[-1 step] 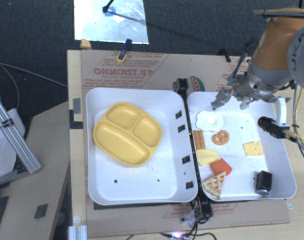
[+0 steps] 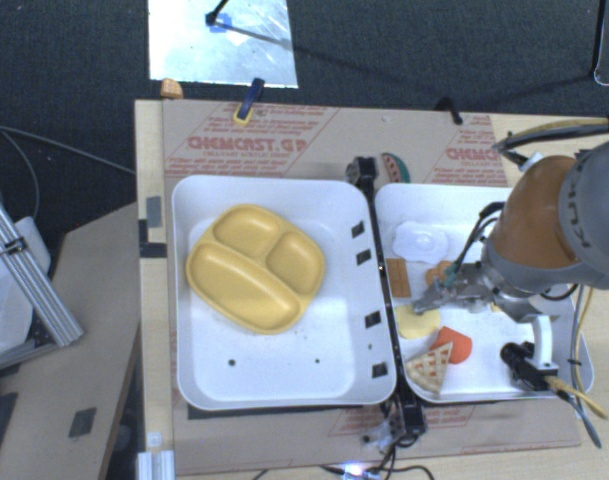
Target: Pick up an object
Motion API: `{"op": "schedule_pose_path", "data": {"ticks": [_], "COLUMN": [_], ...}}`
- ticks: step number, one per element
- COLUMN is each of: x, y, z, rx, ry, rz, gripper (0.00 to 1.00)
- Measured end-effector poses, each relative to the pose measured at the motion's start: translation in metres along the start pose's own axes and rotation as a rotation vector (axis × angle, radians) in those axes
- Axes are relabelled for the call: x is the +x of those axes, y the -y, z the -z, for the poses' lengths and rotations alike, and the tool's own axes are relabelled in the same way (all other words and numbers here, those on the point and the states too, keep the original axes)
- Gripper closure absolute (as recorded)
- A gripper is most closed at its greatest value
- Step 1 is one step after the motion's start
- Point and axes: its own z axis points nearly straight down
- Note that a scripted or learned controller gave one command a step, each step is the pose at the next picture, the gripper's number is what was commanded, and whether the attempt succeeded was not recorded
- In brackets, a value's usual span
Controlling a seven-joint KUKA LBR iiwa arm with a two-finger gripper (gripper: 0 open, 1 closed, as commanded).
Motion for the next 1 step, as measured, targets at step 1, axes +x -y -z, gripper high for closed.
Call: {"op": "schedule_pose_path", "data": {"ticks": [1], "x": [0.0074], "y": [0.0468], "z": [0.0059], "rx": [-0.009], "ry": [0.002], "rz": [0.005], "gripper": [0.00]}}
